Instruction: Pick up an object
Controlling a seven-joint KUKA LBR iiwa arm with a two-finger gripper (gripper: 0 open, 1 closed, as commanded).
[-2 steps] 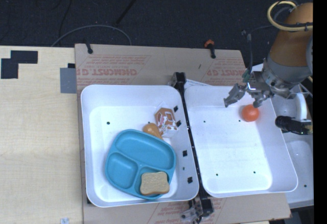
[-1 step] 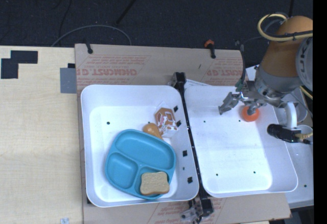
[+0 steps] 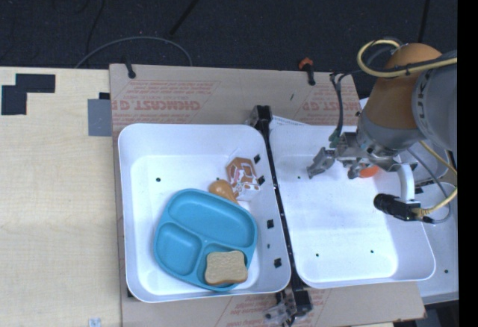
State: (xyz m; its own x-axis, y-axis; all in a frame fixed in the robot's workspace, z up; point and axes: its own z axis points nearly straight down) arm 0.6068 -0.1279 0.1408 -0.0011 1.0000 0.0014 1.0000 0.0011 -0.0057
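Note:
In the left bin lies a blue divided plate with a tan bread slice in its near right compartment. A small orange piece and a brown-and-white pretzel-like piece rest just beyond the plate's far edge. My gripper hangs over the far part of the right bin, well to the right of all these objects. It is open, with nothing between its fingers.
A black divider with clips runs between the two bins. The grey arm with its orange band and looped cables covers the right bin's far right corner. Cardboard lies under the bins, and a wooden bench top extends left.

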